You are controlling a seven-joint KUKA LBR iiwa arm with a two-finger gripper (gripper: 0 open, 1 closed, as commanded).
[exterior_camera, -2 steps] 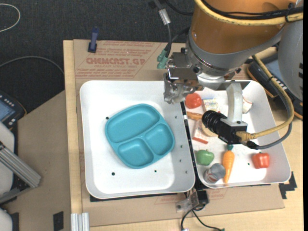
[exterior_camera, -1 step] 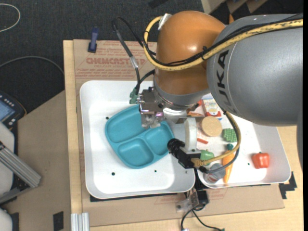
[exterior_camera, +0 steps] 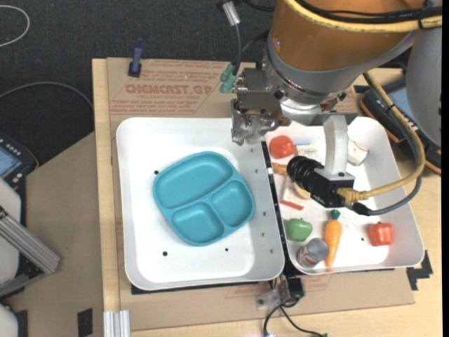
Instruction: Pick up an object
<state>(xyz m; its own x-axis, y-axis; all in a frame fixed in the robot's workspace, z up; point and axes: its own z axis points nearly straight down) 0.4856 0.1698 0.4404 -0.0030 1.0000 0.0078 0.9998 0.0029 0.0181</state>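
The arm (exterior_camera: pixel 337 27) is reaching in from the upper right, and the gripper (exterior_camera: pixel 245 133) is hanging over the top edge of the bins, right where the left bin (exterior_camera: pixel 140 188) and the right bin (exterior_camera: pixel 358 255) are meeting. From this angle its body is hiding its tips, so I cannot tell whether the claw is wide or narrow. The things to pick are all lying in the bins. A blue tray (exterior_camera: pixel 203 196) with three compartments is sitting flat in the middle of the left bin, well apart from the gripper. In the right bin, a red tomato (exterior_camera: pixel 282 147) is lying near the top left corner, just beside the gripper. A green pepper (exterior_camera: pixel 299 228) is resting lower down near the left wall, with a carrot (exterior_camera: pixel 332 237) standing at a slant just to its right. A grey lump (exterior_camera: pixel 313 251) is touching the carrot's lower end. A red block (exterior_camera: pixel 379 234) is lying near the right wall, and a white cup (exterior_camera: pixel 358 152) is sitting near the top.
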